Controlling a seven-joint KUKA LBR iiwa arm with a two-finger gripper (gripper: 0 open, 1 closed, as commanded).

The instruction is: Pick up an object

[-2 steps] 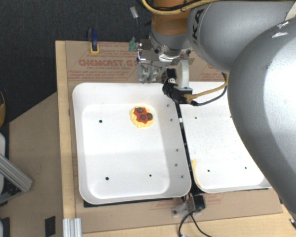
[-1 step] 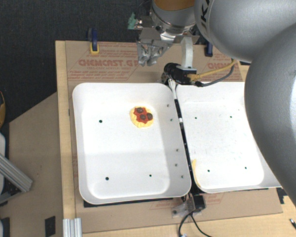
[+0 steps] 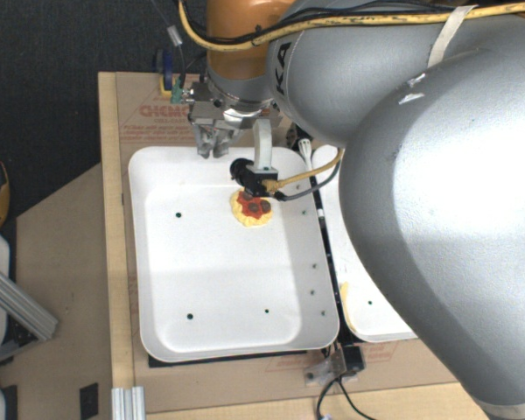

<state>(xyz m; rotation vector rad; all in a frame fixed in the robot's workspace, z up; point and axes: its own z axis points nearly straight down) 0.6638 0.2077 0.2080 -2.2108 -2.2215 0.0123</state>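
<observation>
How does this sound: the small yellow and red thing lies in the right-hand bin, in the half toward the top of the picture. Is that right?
Not quite. The camera view shows the small yellow and red thing lying in the left bin, not the right bin. The rest holds: it sits in the half toward the top of the picture.

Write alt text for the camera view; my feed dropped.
A small yellow-and-red object lies in the far half of the left white bin. The gripper hangs near that bin's far rim, apart from the object. The grey arm hides most of the right bin.
</observation>
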